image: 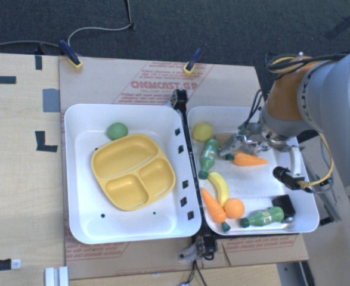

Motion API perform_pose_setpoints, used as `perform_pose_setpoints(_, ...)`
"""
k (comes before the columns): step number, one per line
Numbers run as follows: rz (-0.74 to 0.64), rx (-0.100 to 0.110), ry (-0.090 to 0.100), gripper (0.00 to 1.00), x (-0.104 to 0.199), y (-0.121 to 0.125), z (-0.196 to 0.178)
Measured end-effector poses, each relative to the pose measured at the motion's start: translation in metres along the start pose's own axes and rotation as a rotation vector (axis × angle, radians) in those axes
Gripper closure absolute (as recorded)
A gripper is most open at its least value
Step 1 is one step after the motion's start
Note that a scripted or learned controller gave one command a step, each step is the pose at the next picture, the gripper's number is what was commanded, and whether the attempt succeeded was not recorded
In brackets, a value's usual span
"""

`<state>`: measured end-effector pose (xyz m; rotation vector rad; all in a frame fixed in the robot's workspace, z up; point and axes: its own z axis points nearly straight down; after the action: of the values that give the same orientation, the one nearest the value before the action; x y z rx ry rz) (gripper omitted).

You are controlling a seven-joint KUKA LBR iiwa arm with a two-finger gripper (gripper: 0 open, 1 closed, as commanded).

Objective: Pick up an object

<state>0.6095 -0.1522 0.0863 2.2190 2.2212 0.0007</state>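
Nothing had been lifted: the gripper (241, 145) was lowered beside a carrot (249, 159) at right of centre, its grip state impossible to tell.

A wooden bench (19, 177) carries a brown cardboard sheet (133, 85) with red lettering, held at its far edge by two blue-and-yellow clamps, one at the left corner (70, 54) and one farther right (192, 61). Two shallow white bins lie side by side on the cardboard, touching along a black joint: the left bin (79, 219) and the right bin (309, 216). Dark tape marks (43, 140) sit on the bare wood to the left. Beyond the bench's far edge lies dark carpet (222, 16), crossed by a thin cable (97, 30).
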Motion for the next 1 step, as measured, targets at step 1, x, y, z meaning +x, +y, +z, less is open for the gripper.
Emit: perform_pose_setpoints(1,0.006,-0.002,-0.015,0.00,0.0467,0.0189,-0.0001)
